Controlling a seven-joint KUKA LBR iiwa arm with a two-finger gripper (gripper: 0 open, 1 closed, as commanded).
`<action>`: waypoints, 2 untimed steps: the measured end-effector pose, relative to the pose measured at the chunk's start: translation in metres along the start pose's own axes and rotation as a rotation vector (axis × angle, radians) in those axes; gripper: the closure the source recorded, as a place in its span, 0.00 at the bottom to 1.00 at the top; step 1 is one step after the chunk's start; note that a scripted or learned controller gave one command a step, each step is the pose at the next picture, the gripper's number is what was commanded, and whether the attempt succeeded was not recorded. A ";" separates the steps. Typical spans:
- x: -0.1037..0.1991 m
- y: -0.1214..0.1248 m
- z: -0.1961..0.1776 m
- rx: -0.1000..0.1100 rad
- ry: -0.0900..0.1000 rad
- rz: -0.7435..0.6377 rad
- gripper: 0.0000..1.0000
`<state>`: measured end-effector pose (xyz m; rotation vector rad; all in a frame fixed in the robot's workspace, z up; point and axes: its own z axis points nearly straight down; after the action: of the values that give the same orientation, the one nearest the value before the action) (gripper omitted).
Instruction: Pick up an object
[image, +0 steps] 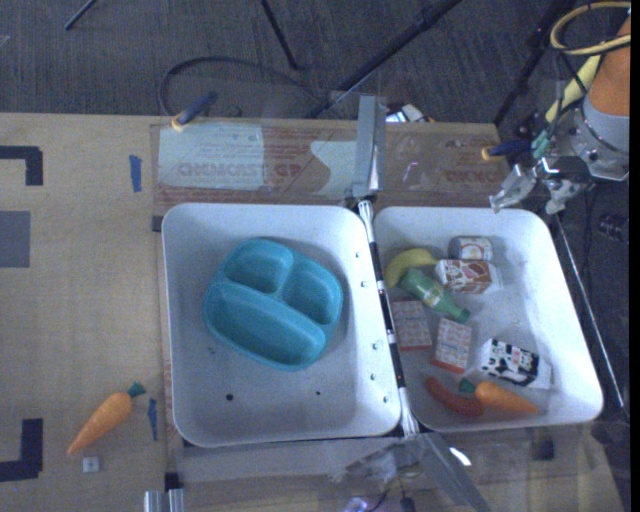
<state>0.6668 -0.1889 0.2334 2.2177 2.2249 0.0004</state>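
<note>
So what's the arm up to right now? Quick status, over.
Gripper above right bin's far corner, nothing between fingers. Toy food in that bin untouched: carrot, green bottle, banana. Nothing blocking.

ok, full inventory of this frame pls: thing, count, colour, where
bins: 2, white, side by side on bench
divided tray: 1, blue, left bin
banana: 1, yellow, right bin
bottle: 1, green, right bin
can: 1, grey, right bin, far side
cartons: 2, right bin
flat packets: 2, reddish, right bin
sausage: 1, red, right bin
carrots: 2, orange; bench left, right bin
gripper: 1, above right bin's far right corner
</note>
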 end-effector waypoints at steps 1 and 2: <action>0.033 0.000 0.113 -0.001 0.000 -0.190 0.00; 0.060 -0.023 0.137 -0.021 -0.010 -0.126 0.00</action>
<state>0.6438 -0.1289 0.0969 2.0592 2.3433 0.0131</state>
